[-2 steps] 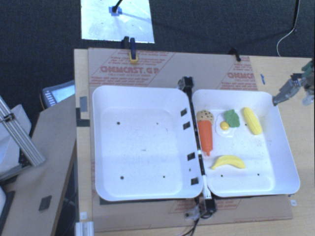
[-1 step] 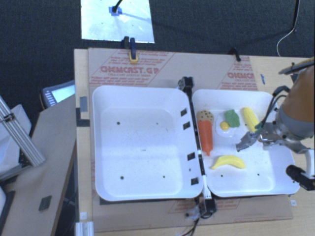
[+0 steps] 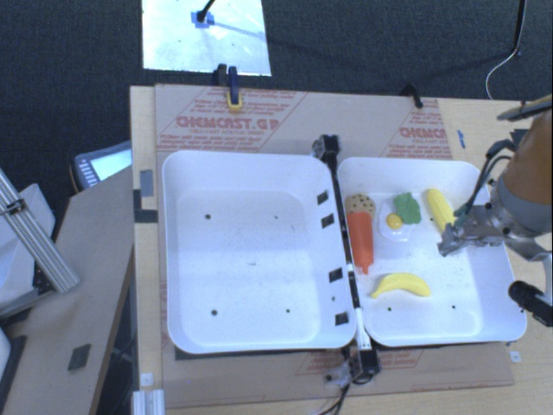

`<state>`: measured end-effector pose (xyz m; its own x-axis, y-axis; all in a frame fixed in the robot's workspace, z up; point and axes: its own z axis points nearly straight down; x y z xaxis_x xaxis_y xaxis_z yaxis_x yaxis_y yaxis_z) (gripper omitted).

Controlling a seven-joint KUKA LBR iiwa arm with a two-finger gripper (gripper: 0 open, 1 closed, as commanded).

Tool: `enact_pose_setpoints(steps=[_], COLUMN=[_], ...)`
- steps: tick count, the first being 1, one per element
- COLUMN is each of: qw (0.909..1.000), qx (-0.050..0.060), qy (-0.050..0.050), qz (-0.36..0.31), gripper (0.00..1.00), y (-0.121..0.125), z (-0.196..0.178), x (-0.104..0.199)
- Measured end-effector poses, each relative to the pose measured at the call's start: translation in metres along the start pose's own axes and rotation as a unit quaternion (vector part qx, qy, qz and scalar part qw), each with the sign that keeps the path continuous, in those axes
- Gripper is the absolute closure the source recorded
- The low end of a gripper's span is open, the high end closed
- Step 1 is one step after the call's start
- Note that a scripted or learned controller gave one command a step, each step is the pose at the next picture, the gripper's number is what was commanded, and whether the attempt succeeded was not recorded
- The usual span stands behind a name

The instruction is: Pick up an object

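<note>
Reaching in from three o'clock, the grey arm with its orange band (image 3: pixel 529 173) hangs over the right-hand shallow white plastic bin (image 3: pixel 467 318), and the metal two-finger hand (image 3: pixel 453 242) sits low near that bin's three o'clock side. How far the hand is parted I cannot tell — nothing shows between its tips.

Just at the hand's eleven o'clock, close beside it, lies a yellow toy corn cob (image 3: pixel 439 207), tilted lengthwise. Further toward nine o'clock comes a green leafy toy vegetable (image 3: pixel 408 207), and touching it on its lower left a white fried-egg toy with a yellow yolk (image 3: pixel 395 226). An orange toy carrot (image 3: pixel 361 239) lies along the bin's nine o'clock wall, with a round brown speckled cookie (image 3: pixel 359 203) at its twelve o'clock end. A yellow toy banana (image 3: pixel 401 285) rests at the hand's seven o'clock, apart from the others.

The left-hand shallow white bin (image 3: pixel 251 258) lies beside it on the brown cardboard-covered bench (image 3: pixel 285 119) — the two joined by black clips (image 3: pixel 328 223) along their shared edge.
</note>
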<state>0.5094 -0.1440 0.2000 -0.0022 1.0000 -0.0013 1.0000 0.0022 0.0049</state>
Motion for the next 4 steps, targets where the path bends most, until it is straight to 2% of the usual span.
enact_pose_setpoints(steps=[1,2,3,4], qw=[1.0,1.0,1.0,1.0], qx=[-0.001,-0.002,-0.002,0.002], qy=[0.0,0.002,0.001,0.001], qz=[-0.003,-0.006,-0.002,-0.003], gripper=[1.0,1.0,1.0,1.0], y=[-0.017,-0.021,-0.021,-0.021], z=[-0.112,-0.178,-0.268,-0.232], x=[0.06,0.175,0.2,0.246])
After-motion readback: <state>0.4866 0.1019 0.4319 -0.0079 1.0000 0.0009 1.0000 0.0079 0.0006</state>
